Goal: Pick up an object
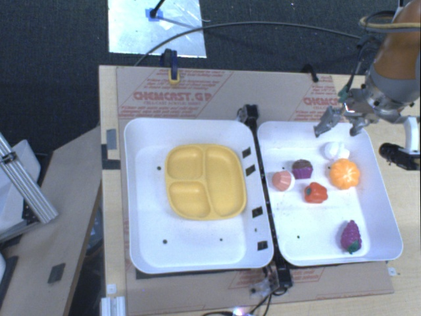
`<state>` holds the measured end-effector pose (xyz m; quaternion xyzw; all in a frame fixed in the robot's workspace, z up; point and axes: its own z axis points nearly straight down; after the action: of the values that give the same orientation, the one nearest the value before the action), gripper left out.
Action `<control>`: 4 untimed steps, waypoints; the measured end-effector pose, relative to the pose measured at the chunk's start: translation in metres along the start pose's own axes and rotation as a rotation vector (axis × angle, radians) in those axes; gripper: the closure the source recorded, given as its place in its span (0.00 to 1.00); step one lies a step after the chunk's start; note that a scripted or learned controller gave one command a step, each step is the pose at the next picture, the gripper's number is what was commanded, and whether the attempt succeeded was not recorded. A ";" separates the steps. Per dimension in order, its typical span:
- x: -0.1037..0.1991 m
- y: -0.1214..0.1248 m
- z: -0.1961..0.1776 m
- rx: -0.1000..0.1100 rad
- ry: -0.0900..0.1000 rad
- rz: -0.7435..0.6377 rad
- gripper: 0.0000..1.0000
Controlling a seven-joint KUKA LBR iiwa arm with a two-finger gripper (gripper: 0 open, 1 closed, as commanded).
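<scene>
Hovering spread, the tool overlooks six toy foods and one yellow tray.

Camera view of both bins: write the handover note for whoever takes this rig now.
Gripper: fingers open, holding nothing, above the far edge of the right white bin.
In that bin: small white round object just below the gripper, orange fruit, purple cupcake-shaped toy, pink round toy, red pepper toy, purple grape bunch.
Left white bin: yellow divided plastic tray.
Done: nothing picked.
Left: descend, grasp one object, lift.
</scene>
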<state>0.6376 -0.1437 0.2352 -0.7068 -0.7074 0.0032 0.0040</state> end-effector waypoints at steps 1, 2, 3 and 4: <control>0.000 0.002 -0.007 -0.012 -0.002 -0.002 0.00; 0.004 0.004 0.034 -0.010 -0.002 -0.003 0.00; 0.014 0.003 0.085 -0.010 -0.001 -0.005 0.00; 0.008 -0.003 0.132 -0.010 -0.002 0.000 0.00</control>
<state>0.6336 -0.1360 0.1031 -0.7066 -0.7076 0.0003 0.0000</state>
